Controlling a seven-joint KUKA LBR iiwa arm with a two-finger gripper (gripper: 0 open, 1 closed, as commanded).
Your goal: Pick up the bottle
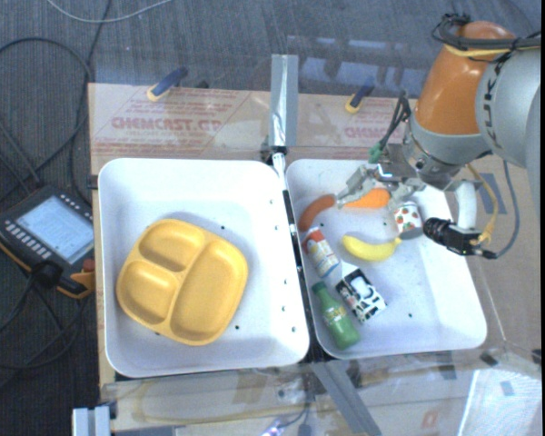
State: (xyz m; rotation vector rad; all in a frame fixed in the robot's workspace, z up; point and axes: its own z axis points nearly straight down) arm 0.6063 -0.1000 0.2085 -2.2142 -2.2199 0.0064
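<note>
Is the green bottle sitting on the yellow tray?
No, the green bottle lies on the floor of the right bin, while the yellow tray sits in the left bin.

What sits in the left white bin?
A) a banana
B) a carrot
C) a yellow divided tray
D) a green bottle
C: the yellow divided tray lies alone in the left bin, while the banana, green bottle and carrot are all in the right bin.
</note>
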